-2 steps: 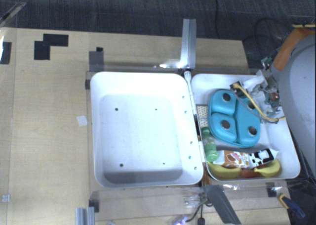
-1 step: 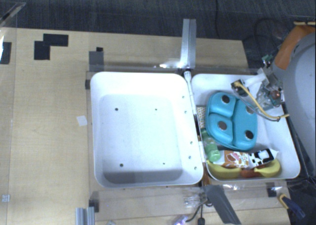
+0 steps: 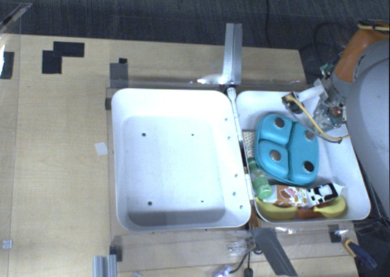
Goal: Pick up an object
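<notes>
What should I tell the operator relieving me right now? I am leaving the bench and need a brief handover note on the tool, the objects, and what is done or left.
Tool: hovering over the far right part of the right bin; nothing seen between its fingers, and whether they are open or shut cannot be told.
Objects: all in the right bin. A blue four-hole plastic piece lies in the middle; a green item sits by the left wall; a yellow banana-like piece and a printed packet lie along the near edge.
Left bin: beside it, to the left.
Done: nothing lifted yet.
Left: grasp one object and raise it.
</notes>
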`<state>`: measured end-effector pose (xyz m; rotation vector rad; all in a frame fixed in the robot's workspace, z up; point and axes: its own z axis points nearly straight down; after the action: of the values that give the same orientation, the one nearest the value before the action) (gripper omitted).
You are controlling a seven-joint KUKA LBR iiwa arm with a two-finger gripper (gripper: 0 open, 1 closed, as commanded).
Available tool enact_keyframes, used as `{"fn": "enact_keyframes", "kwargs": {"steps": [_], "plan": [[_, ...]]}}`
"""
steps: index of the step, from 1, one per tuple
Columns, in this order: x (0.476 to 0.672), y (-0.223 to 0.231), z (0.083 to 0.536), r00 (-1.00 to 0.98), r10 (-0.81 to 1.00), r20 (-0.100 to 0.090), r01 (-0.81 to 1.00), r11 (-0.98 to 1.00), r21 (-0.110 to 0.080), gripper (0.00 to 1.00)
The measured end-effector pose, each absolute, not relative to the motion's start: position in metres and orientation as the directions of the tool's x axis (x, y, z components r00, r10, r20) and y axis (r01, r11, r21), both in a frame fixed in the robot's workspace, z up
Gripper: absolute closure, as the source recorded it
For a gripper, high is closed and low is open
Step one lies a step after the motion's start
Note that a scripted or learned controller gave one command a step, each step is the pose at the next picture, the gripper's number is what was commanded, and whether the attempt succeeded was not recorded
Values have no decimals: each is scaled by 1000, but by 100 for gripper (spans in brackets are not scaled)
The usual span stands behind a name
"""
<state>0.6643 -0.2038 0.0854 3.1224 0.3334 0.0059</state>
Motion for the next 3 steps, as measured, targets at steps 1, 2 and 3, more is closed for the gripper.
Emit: {"fn": "enact_keyframes", "kwargs": {"steps": [1,2,3], "plan": [[659,-204,182,975,224,2,224,-975,0,100],[662,-204,176,912,411,1,411,-912,0,100],[656,-205,187,963,268,0,268,-963,-1,100]]}}
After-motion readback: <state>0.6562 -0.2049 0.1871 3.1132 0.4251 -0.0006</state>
